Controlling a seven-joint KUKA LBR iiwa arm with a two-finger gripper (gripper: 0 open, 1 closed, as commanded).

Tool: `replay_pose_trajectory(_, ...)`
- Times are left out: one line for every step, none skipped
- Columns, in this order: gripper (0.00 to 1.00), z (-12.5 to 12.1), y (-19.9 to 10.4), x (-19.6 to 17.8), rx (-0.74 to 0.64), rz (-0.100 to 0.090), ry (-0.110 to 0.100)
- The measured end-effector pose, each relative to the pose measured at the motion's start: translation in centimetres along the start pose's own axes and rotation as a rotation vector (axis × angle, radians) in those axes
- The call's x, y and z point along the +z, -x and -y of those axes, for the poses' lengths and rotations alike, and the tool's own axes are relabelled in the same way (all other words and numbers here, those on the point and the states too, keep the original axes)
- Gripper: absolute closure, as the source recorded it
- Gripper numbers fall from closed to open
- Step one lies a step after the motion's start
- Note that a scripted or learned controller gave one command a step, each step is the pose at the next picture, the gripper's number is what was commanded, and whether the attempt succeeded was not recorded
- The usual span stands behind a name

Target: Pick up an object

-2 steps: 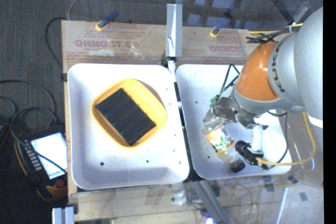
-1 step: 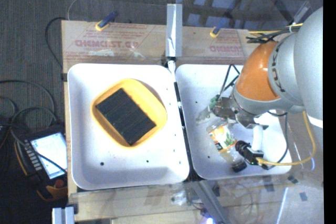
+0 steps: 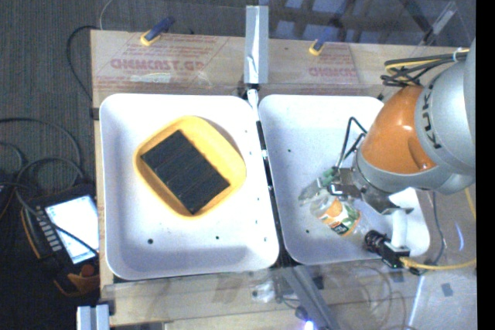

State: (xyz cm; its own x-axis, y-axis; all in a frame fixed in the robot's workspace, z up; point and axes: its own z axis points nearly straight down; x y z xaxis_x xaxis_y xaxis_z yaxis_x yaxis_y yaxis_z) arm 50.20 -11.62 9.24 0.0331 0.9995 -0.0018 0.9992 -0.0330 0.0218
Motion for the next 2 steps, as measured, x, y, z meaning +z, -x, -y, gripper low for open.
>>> replay_pose_trajectory(1.0,-0.2,-0.1,-1.1,-0.003,-0.002,0.004)
replay_pose_trajectory(1.0,-0.6,-4.2,-15.6,0.002,0.0,-0.023)
